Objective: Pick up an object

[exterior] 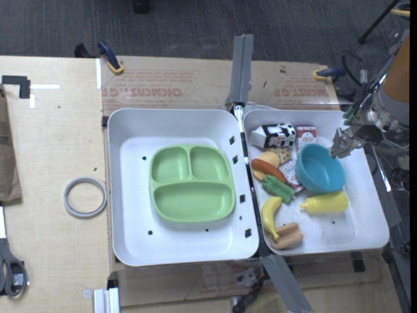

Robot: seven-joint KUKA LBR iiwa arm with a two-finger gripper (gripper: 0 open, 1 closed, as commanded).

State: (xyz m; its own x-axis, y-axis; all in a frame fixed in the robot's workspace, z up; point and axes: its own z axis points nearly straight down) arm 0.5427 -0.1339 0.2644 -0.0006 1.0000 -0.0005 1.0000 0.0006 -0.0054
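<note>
Blue bowl (319,168) sits in the right bin (365,237), crowded by a yellow bottle (324,204), banana (270,215) and other toys, so your claw (340,145), hovering at its far-right rim, could slip off the curved wall or snag a neighbour. I cannot tell its opening. Around lie wooden tabletop (52,149) and dark carpet (182,12).

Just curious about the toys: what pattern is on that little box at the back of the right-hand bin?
Black and white patches, cow-like, on the small box, seen in the camera view.

Green tray (192,186) matt plastic; blue bowl (319,169) smooth plastic; bench (58,149) pale wood.
</note>
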